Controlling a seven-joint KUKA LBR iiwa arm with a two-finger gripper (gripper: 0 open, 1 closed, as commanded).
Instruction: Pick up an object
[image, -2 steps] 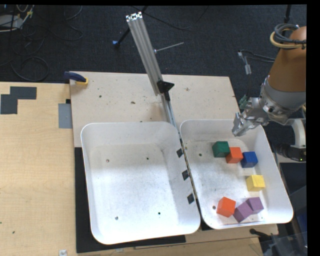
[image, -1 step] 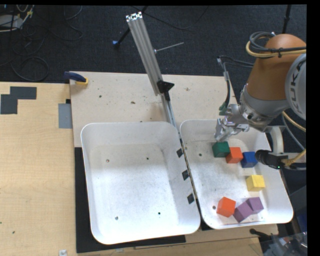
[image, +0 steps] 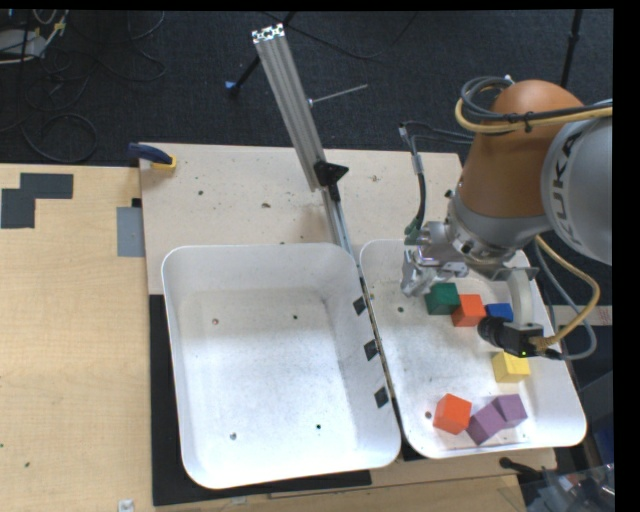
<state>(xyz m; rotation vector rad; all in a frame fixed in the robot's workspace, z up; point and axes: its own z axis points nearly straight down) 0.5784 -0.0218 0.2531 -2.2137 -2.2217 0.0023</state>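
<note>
Though its finger state cannot be told, metal gripper (image: 418, 284) just beside a matte green cube (image: 441, 298).

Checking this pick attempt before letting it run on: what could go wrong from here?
1. The tool sits beside the green block, which touches an orange block with a blue block next to it; a grasp here may nudge or catch two.
2. It is close to the right bin's inner wall, so a finger may clip it.

Two bins side by side: blocks (image: 452, 413) lie in the right bin (image: 420, 400), claw (image: 420, 275) above its rear.
</note>
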